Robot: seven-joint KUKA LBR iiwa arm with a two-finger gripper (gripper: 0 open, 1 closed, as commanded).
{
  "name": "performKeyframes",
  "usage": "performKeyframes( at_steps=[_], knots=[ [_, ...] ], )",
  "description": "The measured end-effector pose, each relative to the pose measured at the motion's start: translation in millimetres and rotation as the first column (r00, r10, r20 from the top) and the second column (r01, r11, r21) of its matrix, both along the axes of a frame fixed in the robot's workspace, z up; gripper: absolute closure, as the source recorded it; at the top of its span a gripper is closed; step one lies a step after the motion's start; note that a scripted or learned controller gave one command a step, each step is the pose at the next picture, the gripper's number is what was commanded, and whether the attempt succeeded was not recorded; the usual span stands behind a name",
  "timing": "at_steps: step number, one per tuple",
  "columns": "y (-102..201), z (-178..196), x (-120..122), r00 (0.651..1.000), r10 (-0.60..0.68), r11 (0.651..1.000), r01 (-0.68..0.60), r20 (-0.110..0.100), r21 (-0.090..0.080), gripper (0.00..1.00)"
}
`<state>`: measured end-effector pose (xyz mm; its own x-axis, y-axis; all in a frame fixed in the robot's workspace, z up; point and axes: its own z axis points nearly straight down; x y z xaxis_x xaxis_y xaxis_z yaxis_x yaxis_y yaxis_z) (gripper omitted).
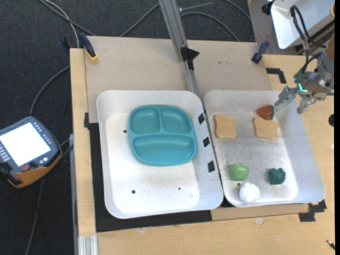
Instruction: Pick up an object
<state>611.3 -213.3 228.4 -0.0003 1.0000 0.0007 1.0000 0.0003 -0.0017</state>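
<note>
Dark carpet strewn with grey cables surrounds a pale wooden bench (138,62) that carries two shallow white bins side by side. No brand, label or writing can be read anywhere.

At the right edge, the two-finger gripper (294,101) hangs over the far right corner of the right-hand white bin (311,169). Its fingers (283,98) are spread apart with nothing between them. The nearer finger points toward a small red rounded object (265,111), which lies just beside it in the bin; whether they touch cannot be told.

Touching that red piece on its near side lies a tan square slice that looks like toast (266,128). A second tan toast-like slice (225,126) lies well apart from it, near the bin's left wall. Toward the front of this bin sit a green apple-shaped toy (239,171), a dark green lumpy object (275,176), and a white rounded object (248,192) just in front of the apple.

Beyond these, the left-hand white bin (122,195) holds a teal plastic divided plate (162,134) with three compartments, lying flat in its upper half.

A metal pole (175,25) slants up from between the bins. Two blue clamps (87,47) grip the bench's far edge. On the carpet at far left lies a handheld pendant with a bright white screen (24,150).
</note>
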Motion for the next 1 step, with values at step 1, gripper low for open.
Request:
performKeyframes(
  at_steps=[1],
  knots=[
    [0.0, 1.0, 0.6, 1.000, 0.001, 1.000, -0.001, 0.002, -0.001, 0.00]
  ],
)
